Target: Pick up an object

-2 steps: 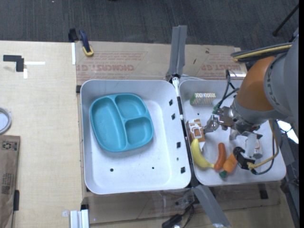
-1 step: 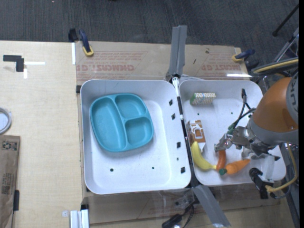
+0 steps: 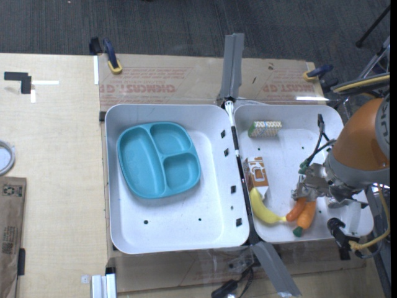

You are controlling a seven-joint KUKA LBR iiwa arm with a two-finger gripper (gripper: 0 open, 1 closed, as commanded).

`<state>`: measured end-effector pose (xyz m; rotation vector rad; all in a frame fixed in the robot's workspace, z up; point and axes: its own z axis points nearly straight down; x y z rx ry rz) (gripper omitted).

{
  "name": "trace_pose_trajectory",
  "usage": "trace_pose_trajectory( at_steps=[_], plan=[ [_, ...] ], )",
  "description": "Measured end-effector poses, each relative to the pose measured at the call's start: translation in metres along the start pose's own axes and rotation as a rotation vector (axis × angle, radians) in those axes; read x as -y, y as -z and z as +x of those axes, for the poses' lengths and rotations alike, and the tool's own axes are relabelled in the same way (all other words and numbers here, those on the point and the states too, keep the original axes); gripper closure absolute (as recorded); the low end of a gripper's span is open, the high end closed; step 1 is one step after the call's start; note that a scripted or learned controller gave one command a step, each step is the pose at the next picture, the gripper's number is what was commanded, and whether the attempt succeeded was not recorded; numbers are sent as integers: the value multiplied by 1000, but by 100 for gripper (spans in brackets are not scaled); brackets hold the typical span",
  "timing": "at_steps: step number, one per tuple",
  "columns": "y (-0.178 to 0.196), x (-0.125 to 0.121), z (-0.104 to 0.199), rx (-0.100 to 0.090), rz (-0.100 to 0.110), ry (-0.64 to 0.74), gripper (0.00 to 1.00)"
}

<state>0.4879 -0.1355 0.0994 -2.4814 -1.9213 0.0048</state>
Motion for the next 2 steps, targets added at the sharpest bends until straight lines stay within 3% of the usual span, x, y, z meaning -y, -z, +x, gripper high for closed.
trace_pose_trajectory(
  at_steps=[1, 2],
  plan=[
    [114, -1, 61, 1, -2, 77, 100],
    [161, -61, 74, 3, -2, -162, 100]
  ],
)
